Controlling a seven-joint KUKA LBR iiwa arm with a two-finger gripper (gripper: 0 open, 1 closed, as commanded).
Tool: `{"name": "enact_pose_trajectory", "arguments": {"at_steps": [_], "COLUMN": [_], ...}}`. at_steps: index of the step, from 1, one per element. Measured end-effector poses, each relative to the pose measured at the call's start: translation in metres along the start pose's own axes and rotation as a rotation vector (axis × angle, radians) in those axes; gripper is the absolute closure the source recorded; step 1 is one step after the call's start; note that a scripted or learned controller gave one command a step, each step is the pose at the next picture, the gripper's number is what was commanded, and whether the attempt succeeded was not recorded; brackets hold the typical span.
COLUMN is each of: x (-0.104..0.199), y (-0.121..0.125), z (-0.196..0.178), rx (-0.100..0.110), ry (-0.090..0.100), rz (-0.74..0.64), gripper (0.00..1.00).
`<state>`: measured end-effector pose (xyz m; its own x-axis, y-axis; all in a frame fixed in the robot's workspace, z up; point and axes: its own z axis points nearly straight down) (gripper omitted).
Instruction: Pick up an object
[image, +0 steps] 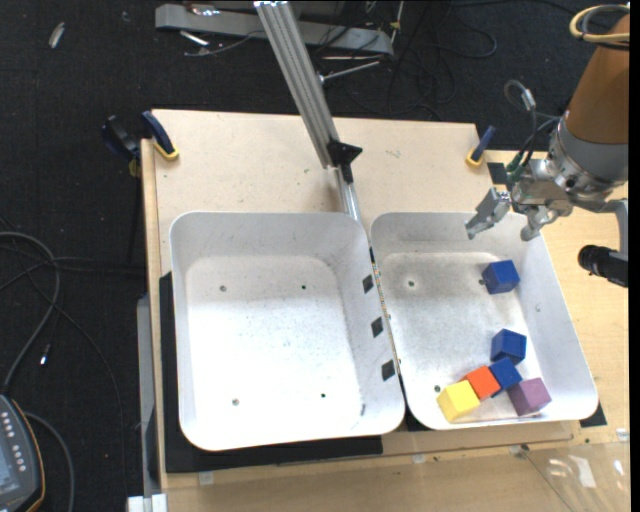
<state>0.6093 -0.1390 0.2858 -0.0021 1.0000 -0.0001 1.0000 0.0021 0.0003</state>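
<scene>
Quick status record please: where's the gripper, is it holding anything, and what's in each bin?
gripper: above the right bin's far edge, fingers spread, nothing between them
right bin: holds six blocks
lone blue block: apart, nearest the gripper
cluster, near right corner: yellow block, orange block, purple block, two more blue blocks
left bin: no blocks seen

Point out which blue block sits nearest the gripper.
The lone blue block in the right bin's upper part, just below the gripper. The other two blue blocks sit lower, clustered with the orange, yellow and purple ones.
</scene>
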Motion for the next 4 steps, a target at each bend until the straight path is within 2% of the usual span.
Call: {"name": "enact_pose_trajectory", "arguments": {"at_steps": [1,2,3,4], "x": [-0.043,-0.06,-0.058,-0.058], "y": [-0.063,-0.102,-0.12,-0.118], "z": [0.107,0.191,0.19,0.18], "rx": [0.01,-0.003,-0.003,-0.005], "ry": [0.001,-0.003,-0.002,-0.004], "rz": [0.007,0.006,0.003,0.004], "gripper": [0.0,0.0,0.0,1.0]}}
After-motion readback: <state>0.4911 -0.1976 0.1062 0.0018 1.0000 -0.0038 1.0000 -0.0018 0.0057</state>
